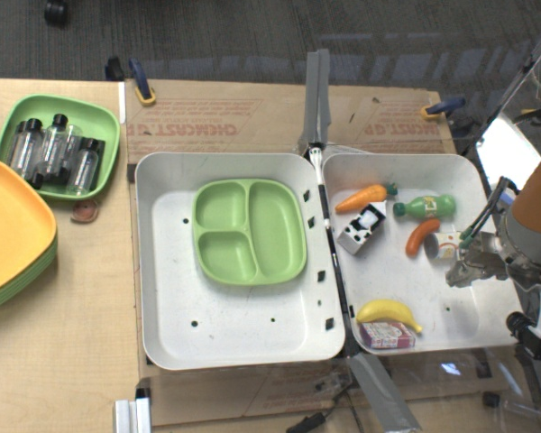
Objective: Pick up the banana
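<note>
The yellow banana [389, 312] lies near the front edge of the right bin [469, 327], curved and resting against a pink box [385, 335] just in front of it. My gripper [463, 271] hangs over the right side of the same bin, to the right of the banana and a little farther back, well apart from it. Nothing shows in its grasp.
The right bin also holds a carrot [362, 197], a green bottle [426, 207], a red sausage-like piece [422, 235], a black-and-white box [362, 227] and a small white item [447, 244]. A green divided plate [250, 231] sits in the left bin [162, 314].
</note>
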You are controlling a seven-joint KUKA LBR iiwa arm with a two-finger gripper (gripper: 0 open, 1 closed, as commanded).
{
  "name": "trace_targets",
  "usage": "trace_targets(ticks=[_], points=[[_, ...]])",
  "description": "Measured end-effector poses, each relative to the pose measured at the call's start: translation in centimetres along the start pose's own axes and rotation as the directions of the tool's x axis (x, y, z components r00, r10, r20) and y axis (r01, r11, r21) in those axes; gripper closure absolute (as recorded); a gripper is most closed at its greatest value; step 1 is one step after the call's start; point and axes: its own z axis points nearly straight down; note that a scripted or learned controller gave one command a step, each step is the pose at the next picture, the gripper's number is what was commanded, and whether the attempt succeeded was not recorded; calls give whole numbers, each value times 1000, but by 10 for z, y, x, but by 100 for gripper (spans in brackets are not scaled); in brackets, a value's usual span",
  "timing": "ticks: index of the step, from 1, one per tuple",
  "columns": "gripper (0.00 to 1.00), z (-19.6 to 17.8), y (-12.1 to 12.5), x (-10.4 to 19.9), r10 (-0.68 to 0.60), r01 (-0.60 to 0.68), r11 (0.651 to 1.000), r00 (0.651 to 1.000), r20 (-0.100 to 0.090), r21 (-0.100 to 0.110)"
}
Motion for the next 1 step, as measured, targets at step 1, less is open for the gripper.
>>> trace_targets(ticks=[1], points=[[100, -49, 9, 42, -129, 129, 992, 992, 1, -1]])
